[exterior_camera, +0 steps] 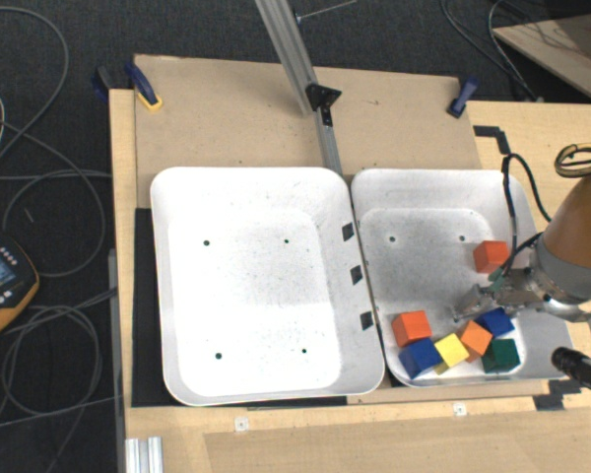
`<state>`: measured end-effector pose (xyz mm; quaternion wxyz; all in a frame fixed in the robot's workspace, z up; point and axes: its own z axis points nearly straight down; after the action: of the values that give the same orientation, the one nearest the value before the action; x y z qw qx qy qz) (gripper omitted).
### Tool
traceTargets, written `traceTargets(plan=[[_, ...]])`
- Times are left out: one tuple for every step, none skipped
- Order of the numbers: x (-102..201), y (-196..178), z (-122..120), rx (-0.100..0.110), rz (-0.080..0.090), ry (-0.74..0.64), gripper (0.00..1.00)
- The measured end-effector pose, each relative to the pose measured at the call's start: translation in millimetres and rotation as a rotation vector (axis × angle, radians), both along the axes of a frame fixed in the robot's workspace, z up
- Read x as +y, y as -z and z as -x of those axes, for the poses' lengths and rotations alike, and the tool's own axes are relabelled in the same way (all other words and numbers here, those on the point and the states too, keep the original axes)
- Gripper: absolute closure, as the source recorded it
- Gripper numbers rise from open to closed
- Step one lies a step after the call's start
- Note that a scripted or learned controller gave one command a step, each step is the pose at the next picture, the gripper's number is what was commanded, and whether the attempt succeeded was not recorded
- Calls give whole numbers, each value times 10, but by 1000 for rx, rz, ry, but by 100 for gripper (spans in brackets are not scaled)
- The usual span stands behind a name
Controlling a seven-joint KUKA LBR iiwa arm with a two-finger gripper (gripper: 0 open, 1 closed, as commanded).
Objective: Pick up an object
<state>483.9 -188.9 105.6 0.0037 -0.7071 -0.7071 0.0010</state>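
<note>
1. The two white bins sit side by side in the middle of the frame. The left bin (pixel 177 264) has bare floor, while the right bin (pixel 424 190) carries all the blocks, so any pick has to happen on the right half of the picture.

2. The blocks are crowded into the lower right corner of the right bin, probably because the sloped walls let loose pieces slide together. From left to right there is an orange block (pixel 410 325), a blue block (pixel 421 357) just below it, a yellow block (pixel 451 350), a smaller orange block (pixel 476 338), another blue block (pixel 493 320) and a green block (pixel 501 354) against the bin's lower right wall. Most of them touch a neighbour.

3. One orange-red block (pixel 490 255) lies apart, higher in the frame near the right wall (the easiest candidate, in my judgement, since nothing crowds it).

4. The arm (pixel 576 239) enters from the right edge, and the gripper (pixel 497 294) hangs low between the lone orange-red block and the cluster, just above the second blue block. That placement suggests it is going for the upper edge of the pile.

5. The pincer's tips are dark, small and blurred against the bin floor, so I cannot tell whether it is spread or closed; no block shows between them.

6. As I read it, the task is not yet done: every block rests on the bin floor.
</note>
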Motion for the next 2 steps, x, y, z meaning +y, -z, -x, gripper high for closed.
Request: traceTargets(plan=[[-8,-143,-25,-10,4,0,100],[-46,-579,-43,-12,6,-1,100]])
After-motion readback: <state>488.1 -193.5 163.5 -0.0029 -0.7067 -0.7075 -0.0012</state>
